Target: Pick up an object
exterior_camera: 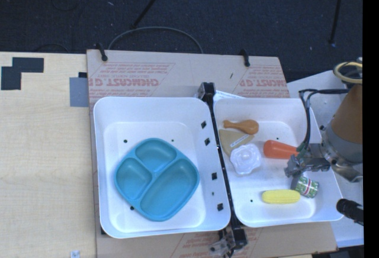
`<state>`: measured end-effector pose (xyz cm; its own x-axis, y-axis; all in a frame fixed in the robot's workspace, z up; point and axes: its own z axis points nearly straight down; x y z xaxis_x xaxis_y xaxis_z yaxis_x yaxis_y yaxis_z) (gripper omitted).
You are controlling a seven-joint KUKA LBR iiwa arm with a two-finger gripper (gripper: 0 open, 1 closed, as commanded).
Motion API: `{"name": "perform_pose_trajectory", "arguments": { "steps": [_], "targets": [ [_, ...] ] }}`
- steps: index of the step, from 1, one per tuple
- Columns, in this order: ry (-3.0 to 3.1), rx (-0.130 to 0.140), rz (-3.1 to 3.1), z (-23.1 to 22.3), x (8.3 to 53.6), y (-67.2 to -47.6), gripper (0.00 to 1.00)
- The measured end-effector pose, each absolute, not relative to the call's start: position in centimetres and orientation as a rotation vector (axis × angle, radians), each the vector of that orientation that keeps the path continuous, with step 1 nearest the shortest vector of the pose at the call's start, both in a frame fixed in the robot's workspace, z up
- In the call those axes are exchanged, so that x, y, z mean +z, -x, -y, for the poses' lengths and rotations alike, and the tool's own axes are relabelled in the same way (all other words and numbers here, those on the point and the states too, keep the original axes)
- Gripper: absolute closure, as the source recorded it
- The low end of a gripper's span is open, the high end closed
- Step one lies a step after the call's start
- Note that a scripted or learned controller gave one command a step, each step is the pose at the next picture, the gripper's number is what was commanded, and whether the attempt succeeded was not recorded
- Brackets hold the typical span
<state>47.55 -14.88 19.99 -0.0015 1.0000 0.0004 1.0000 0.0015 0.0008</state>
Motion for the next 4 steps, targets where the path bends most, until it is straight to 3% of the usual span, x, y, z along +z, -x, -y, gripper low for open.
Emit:
{"name": "perform_pose_trajectory", "arguments": {
  "steps": [1, 3, 4],
  "targets": [
    [-2.22, 0.001, -2.222, 14.9, 22.7, -47.6, 1.0],
    [-2.22, -0.003, -2.229, 4.8, 20.6, -50.9, 1.0],
    [-2.219, -0.002, -2.229, -0.7, 21.8, -52.5, 1.0]
  ]
}}
